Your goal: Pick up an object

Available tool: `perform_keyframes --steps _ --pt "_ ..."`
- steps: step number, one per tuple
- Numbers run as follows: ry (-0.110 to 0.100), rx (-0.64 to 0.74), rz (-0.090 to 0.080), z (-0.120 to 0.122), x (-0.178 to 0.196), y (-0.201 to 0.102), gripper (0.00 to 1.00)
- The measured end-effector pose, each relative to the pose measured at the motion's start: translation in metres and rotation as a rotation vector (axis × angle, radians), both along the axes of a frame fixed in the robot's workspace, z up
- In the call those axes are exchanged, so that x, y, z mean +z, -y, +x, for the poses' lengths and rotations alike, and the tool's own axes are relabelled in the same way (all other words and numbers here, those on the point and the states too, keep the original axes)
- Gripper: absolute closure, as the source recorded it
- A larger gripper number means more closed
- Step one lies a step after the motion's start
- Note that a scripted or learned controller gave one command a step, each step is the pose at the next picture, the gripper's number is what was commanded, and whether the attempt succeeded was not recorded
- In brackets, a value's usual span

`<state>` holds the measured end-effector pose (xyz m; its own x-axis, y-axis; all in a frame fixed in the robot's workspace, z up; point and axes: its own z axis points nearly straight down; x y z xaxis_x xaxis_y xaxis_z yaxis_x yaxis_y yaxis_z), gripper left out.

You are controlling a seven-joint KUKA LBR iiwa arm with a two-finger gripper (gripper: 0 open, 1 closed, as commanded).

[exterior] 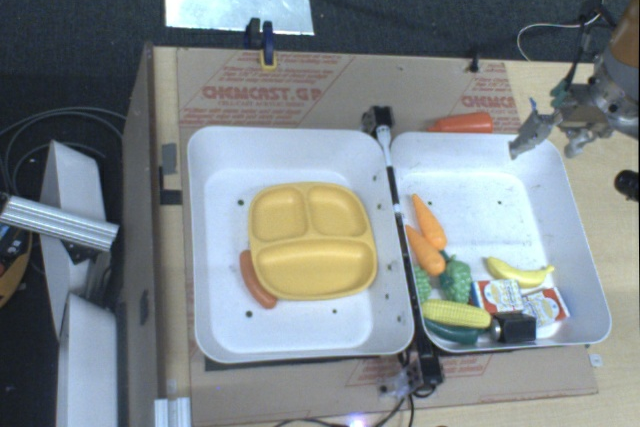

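The right bin (470,180) holds two orange carrots (428,235), a green broccoli piece (456,279), a corn cob (456,315), a yellow banana (518,271), a red-and-white packet (520,299) and a small black item (517,328), all crowded in its near half. My gripper (553,133) hangs above the far right corner of this bin, its two fingers spread apart with nothing between them. It is well clear of the toys.
The left bin (215,215) carries a yellow divided plate (310,240) with a sausage (255,280) poking out at its left. Another carrot (460,123) lies on the cardboard behind the right bin. A blue clamp (262,37) stands at the far edge.
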<state>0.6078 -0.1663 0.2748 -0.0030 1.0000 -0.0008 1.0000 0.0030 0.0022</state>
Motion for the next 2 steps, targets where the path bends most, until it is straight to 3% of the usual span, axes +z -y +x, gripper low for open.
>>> perform_keyframes --steps 1,2 --pt "-0.002 0.002 0.002 0.017 -0.057 -0.059 0.0" --pt "-0.001 0.002 0.0 0.012 -0.088 -0.073 0.0"
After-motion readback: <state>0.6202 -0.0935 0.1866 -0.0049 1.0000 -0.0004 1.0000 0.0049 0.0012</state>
